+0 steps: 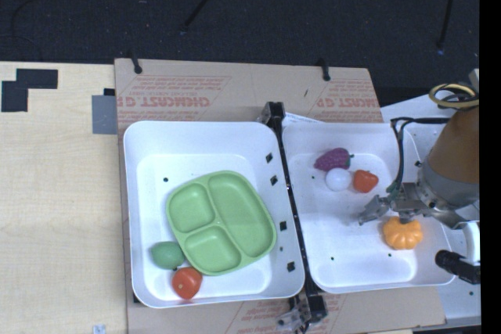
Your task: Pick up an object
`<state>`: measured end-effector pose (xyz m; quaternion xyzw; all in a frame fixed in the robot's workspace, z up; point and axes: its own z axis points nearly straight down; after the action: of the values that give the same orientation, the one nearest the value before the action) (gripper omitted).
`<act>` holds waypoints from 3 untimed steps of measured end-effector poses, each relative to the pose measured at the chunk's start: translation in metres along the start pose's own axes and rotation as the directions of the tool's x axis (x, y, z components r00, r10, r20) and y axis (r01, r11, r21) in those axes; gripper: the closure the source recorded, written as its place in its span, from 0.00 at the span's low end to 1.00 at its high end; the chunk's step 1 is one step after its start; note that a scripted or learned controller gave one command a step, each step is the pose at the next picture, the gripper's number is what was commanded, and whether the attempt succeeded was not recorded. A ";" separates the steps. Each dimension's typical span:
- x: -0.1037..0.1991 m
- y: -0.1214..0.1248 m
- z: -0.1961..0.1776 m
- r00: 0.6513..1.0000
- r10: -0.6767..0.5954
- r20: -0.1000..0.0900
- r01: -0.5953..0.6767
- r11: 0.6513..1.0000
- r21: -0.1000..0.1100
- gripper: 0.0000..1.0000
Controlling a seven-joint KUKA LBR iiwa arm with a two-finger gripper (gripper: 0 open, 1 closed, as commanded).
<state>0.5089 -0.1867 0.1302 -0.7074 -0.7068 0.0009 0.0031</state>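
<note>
Because I reach in from the right, my claw (pixel 389 209) hangs low over the right bin (pixel 344 266), spread open and empty, just above the orange pumpkin (pixel 402 235). Red tomato (pixel 365 181), white ball (pixel 337 179) and purple fruit (pixel 333 159) crowd just beyond.

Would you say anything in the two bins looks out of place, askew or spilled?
Only mildly: the green divided plate lies turned at an angle in the left bin, with a green item and a red tomato beside it. Nothing looks spilled or damaged.
</note>
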 end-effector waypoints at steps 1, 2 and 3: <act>-0.002 0.000 -0.013 1.000 0.003 0.001 -0.003 1.000 -0.001 1.00; -0.005 0.000 -0.055 1.000 0.000 0.004 0.000 1.000 -0.007 1.00; -0.006 0.001 -0.081 1.000 -0.002 0.003 0.002 1.000 -0.006 1.00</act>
<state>0.5101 -0.1925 0.2108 -0.7068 -0.7074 0.0000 0.0000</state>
